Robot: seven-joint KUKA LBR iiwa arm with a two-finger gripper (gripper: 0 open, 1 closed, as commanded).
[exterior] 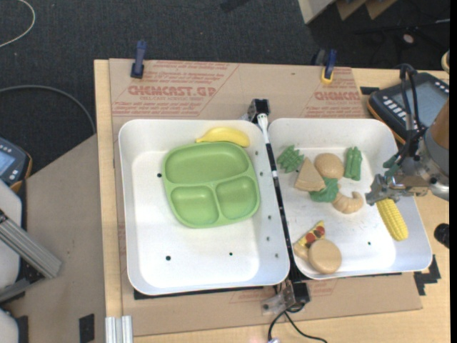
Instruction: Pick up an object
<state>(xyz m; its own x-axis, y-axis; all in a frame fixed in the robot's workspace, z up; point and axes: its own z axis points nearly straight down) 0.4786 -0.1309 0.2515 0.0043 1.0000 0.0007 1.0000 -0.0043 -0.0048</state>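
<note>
My gripper (380,191) hangs low at the right side of the right bin (371,131), just over the upper end of a yellow corn cob (393,219) that lies on the bin floor. Left of it are a tan crescent pastry (348,204), a green broccoli piece (327,191), a tan wedge (308,177), a round bread roll (329,165), a green pod (353,163) and a green leafy piece (289,158). Near the front lie a red and yellow snack (311,236) and a round bun (325,257).
The left bin (143,249) bears a green divided plate (211,184), and a yellow banana (225,136) lies behind it. A black rail (273,191) runs between the bins. The arm's grey wrist and cables (421,156) stand over the right bin's right rim.
</note>
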